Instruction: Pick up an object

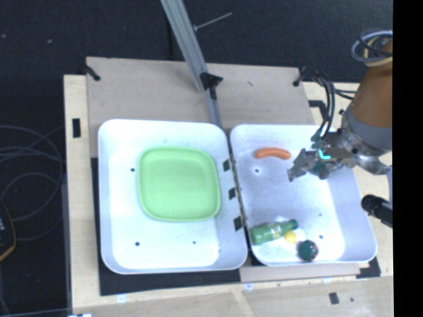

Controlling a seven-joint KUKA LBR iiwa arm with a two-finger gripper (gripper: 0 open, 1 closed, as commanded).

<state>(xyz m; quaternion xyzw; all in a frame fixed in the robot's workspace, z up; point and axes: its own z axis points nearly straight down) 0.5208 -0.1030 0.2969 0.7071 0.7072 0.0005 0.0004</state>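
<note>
Jaws state: can't tell, the tip is too small and dark to read. The gripper (299, 169) hangs over the right shallow white bin (344, 207), right of centre frame, nothing visibly held.

Candidates:
- Orange sausage-shaped piece (272, 154), just upper left of the tip.
- Green plastic bottle (271, 232), small yellow ball (290, 238) and dark green ball (307, 249), clustered lower in that bin.

Risks:
- The sausage is thin and low, so the jaws could close over it or shove it aside.
- The balls could roll.
- The bottle and yellow ball touch, so a double contact is likely.

The flat light-green square plate (179, 183) in the left bin (115, 197) gives no edge to grip.

Plate (179, 183) in left bin (112, 197); sausage (272, 154), bottle (271, 231), ball (307, 249) in right bin (347, 203).
</note>
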